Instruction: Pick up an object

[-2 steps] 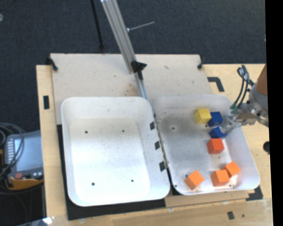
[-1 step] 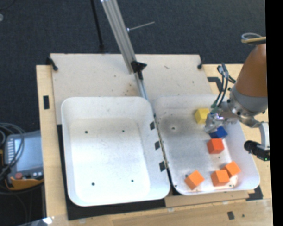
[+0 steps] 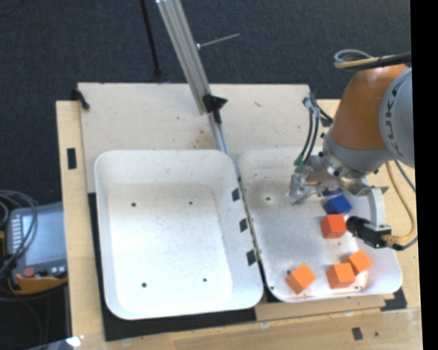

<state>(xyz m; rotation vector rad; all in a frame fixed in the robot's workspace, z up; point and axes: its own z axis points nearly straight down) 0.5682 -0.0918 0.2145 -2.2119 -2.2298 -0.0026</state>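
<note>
Camera view: gripper (image 3: 300, 191) low over right bin (image 3: 278, 226), upper part; jaw state impossible to tell. Blue block (image 3: 338, 204) just right of it, partly under wrist. Orange blocks (image 3: 334, 226) (image 3: 302, 277) (image 3: 341, 274) (image 3: 360, 261) sit toward bin's near right. Left bin (image 3: 171, 230) alongside.

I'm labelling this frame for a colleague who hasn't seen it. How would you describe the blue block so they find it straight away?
Start at the right-hand shallow white bin, where the grey and orange arm's gripper hangs. Just right of the gripper lies a small blue cube, directly above an orange cube. It is the bin's one blue block; the others are orange.
</note>
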